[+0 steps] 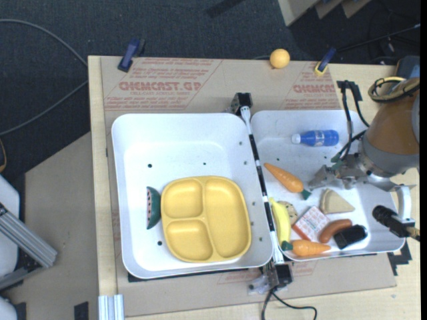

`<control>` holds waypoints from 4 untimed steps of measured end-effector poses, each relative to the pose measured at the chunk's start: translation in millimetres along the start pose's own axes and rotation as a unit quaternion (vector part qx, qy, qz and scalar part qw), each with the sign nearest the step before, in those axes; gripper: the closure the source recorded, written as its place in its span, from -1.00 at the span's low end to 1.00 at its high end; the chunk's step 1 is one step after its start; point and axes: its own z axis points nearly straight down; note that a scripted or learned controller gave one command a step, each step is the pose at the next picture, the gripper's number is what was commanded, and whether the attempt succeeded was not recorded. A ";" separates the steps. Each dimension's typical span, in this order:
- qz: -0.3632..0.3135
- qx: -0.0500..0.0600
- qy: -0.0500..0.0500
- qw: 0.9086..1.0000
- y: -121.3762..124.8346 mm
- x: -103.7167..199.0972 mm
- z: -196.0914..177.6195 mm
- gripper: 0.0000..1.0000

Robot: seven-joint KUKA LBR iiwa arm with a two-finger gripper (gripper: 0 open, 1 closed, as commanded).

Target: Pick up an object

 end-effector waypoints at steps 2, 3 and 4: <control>0.001 0.013 0.002 1.000 118.4 -5.1 13.6 -1.00; 0.000 0.008 0.001 1.000 120.2 -25.2 12.1 -1.00; -0.001 -0.001 0.000 1.000 125.0 10.7 -103.1 -1.00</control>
